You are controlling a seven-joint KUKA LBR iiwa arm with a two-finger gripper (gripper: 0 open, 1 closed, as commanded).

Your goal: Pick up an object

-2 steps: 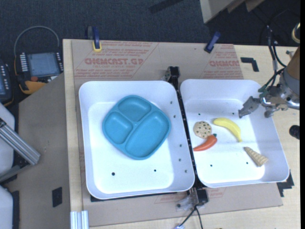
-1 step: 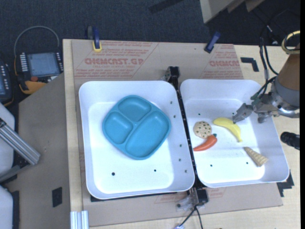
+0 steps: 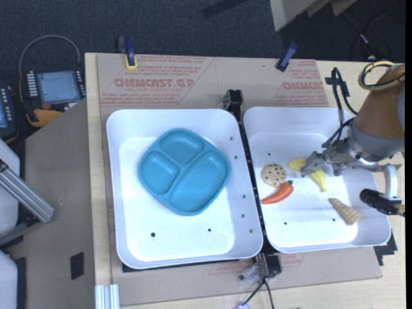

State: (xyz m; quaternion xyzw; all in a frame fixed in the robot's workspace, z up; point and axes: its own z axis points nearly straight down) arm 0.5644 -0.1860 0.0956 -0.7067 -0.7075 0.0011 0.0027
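Cookie (image 3: 273, 173) and carrot (image 3: 278, 194) lying just left of banana (image 3: 311, 173) — gripper (image 3: 316, 164) touching banana, finger state unclear.

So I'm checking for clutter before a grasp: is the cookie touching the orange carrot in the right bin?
Cannot tell. In the camera view the cookie sits just above the carrot; their edges nearly meet, with no plain gap or contact.

The brown board (image 3: 193, 76) under the bins reads "CHEMCAST GP".
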